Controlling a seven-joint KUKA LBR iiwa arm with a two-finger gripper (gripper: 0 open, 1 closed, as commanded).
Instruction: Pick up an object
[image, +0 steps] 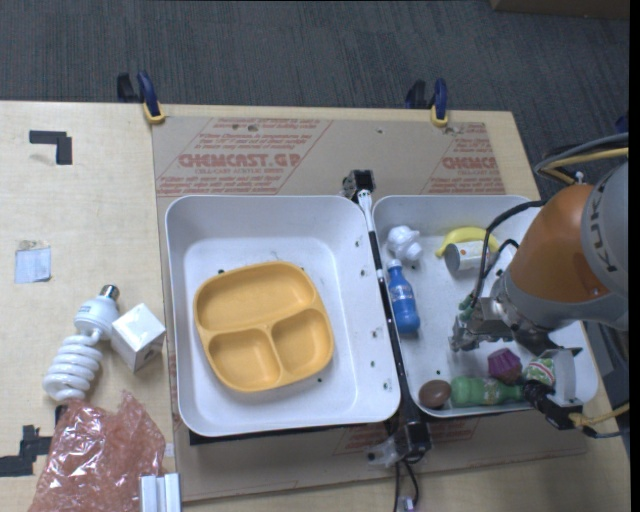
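A dark grey carpet (300, 45) surrounds a pale wooden bench (80, 200), with a brown sheet (250, 150) clamped on top. The left bin (185, 300) holds a yellow divided tray (263, 325). The grey and orange arm (570, 260) leans over the right bin (430, 300); its gripper (470, 325) hangs low among a blue bottle (404, 300), purple block (503, 362) and green toy (480, 390). I cannot tell how far the gripper is open or whether it holds anything. A spiral bulb (80, 350) lies outside.

"CHEMCAST" is printed repeatedly in red on the brown protective sheet (250, 150) laid on the desk (70, 210).
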